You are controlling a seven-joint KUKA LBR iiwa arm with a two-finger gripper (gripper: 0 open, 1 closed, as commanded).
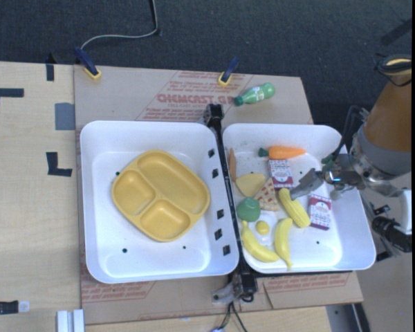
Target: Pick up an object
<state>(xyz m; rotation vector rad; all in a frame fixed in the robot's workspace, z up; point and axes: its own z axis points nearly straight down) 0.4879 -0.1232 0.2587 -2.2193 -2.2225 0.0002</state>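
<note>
The gripper (308, 183), fingers spread and empty, hovers over the corn cob (293, 208) in the right bin (353, 253), poised to descend and close.

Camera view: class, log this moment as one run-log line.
pincer over right bin | holding nothing visible | nearest: corn cob, red carton | yellow tray in left bin

Bright, even light; slight softness
</note>
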